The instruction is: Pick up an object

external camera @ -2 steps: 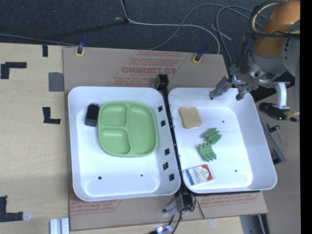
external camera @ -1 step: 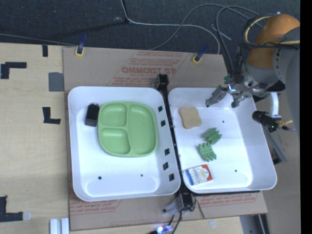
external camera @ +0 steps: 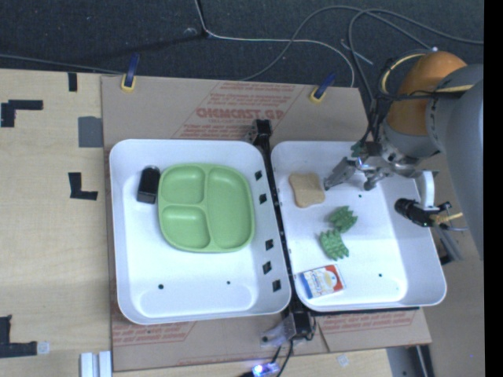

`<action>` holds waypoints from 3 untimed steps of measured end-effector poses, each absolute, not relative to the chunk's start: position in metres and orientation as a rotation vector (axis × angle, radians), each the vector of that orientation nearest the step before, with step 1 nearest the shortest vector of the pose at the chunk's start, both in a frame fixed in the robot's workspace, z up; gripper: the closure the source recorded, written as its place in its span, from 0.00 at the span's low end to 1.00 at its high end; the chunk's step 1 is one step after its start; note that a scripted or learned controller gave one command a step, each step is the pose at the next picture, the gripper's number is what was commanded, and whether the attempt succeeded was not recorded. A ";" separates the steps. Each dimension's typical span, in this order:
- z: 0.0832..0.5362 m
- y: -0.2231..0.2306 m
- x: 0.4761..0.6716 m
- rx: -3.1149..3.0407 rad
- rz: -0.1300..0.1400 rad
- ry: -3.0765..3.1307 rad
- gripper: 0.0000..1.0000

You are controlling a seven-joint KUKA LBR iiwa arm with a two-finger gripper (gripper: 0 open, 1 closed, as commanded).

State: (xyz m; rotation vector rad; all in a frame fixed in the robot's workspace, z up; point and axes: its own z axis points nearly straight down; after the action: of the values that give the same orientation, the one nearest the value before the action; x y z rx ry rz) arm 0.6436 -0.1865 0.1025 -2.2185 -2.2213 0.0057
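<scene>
Broadly, the desk (external camera: 47, 234) carried two white bins side by side. My left bin (external camera: 130, 289) held a green divided plate (external camera: 207, 208) with a small black object (external camera: 148, 184) just beside its left edge. My right bin (external camera: 409, 277) held a tan sponge-like piece (external camera: 306, 189), two green toys (external camera: 338, 232) and a small printed packet (external camera: 321, 281). My tool (external camera: 351, 177) hung over the bin's upper part, right of the tan piece, fingers apart and clasping nothing.
</scene>
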 end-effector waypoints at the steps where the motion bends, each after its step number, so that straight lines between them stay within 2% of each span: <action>1: 0.086 -0.186 0.644 -2.220 0.002 -2.225 0.00; 2: 0.097 -0.186 0.645 -2.222 0.001 -2.229 1.00; 3: 0.140 -0.185 0.649 -2.222 -0.003 -2.224 1.00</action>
State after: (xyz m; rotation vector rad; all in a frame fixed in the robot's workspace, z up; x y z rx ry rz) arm 0.6486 -0.1849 0.1400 -2.2218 -2.2244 -0.0030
